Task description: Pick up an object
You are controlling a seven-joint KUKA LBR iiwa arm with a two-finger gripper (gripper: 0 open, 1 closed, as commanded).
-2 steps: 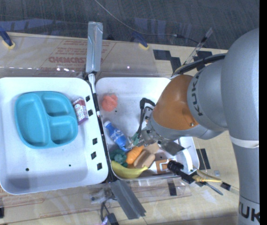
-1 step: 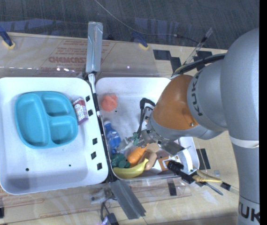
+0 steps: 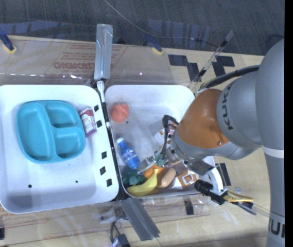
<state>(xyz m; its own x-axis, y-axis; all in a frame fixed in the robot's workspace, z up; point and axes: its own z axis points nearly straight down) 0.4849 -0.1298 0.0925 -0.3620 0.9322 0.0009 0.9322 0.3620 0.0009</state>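
My gripper (image 3: 162, 157) reaches down into the right bin (image 3: 146, 94), just under the orange wrist band. It hangs over a heap at the bin's front edge: a yellow banana (image 3: 142, 188), a tan oval object (image 3: 167, 177), a small orange piece (image 3: 150, 173) and a dark green item (image 3: 131, 178). A blue bottle (image 3: 128, 155) lies left of the gripper. Near the bin's back left sits a pink-orange ball (image 3: 119, 112). The wrist hides much of the gripper.
The left bin (image 3: 12, 194) holds a light blue divided tray (image 3: 51, 130) and a small dark red packet (image 3: 88, 121) against its right wall. A divider with black clips (image 3: 105, 153) separates the bins. The grey arm (image 3: 254, 112) covers the right bin's right side.
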